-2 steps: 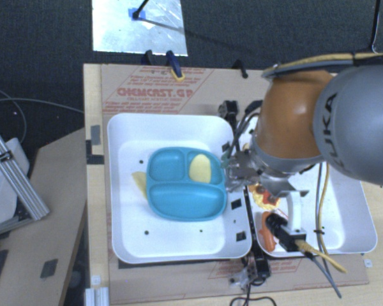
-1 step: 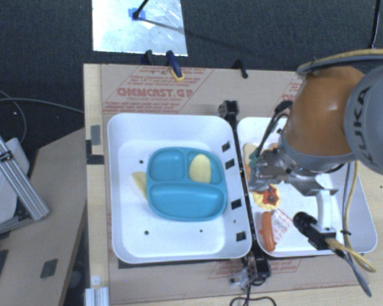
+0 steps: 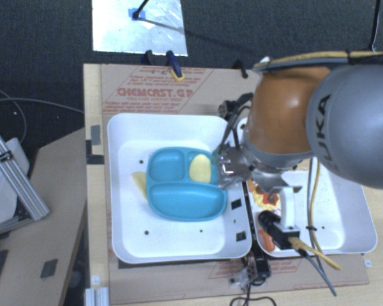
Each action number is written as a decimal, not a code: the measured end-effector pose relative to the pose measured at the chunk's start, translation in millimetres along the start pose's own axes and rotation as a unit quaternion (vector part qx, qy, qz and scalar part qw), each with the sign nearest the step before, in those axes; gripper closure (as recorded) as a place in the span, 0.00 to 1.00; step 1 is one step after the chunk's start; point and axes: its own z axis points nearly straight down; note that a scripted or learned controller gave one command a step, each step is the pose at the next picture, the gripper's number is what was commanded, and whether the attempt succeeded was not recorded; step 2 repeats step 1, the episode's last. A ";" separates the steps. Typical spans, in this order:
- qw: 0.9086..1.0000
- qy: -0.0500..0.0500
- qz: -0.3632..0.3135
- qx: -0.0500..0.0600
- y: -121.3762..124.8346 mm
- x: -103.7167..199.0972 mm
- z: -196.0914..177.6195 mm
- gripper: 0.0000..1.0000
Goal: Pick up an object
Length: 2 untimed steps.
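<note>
Watching from my remote station, I see the grey arm [image 3: 345,126], its glossy orange band bulging above the wrist, lean over the seam between two shallow white bins. The gripper [image 3: 228,166] sits at the left bin's [image 3: 124,234] right rim; I cannot tell how its jaws stand. A smooth blue compartment tray [image 3: 179,193] lies in that bin, a pale yellow oval object [image 3: 200,168] in its upper right compartment, just beside the gripper. Printed brown cardboard [image 3: 156,89] underlies the bins; dark carpet [image 3: 38,37] surrounds the bench.
</note>
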 end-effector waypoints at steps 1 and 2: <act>1.000 -0.002 0.008 -0.002 0.4 -81.3 -39.2 1.00; 1.000 -0.002 0.008 -0.002 0.4 -81.3 -39.2 1.00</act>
